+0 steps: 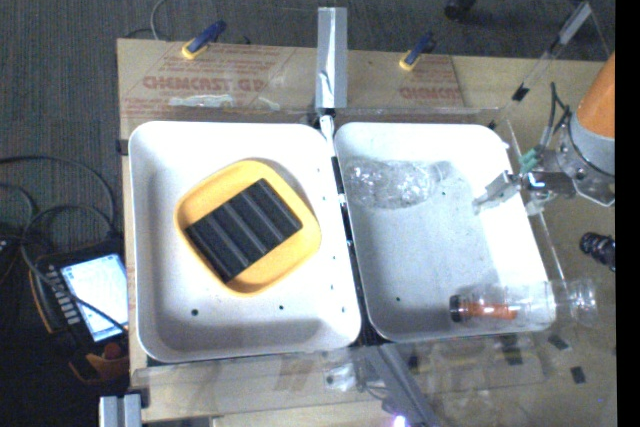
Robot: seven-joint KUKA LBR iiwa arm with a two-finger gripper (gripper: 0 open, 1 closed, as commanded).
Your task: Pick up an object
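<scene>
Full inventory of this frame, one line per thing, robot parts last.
white bins: 2, white, side by side on the bench.
yellow tray with black ribbed insert: 1, yellow and black, in the left bin.
crumpled clear plastic bottle: 1, transparent, upper part of the right bin.
clear bottle with orange contents: 1, transparent with a dark cap, on its side at the lower right corner of the right bin.
clamps: 2, blue and yellow, on the cardboard sheet behind the bins.
handheld screen device: 1, orange-edged, on the floor left of the bench.
arm: 1, grey with orange band, at the right edge.
end effector: 1, metallic, over the right bin's right side.
</scene>
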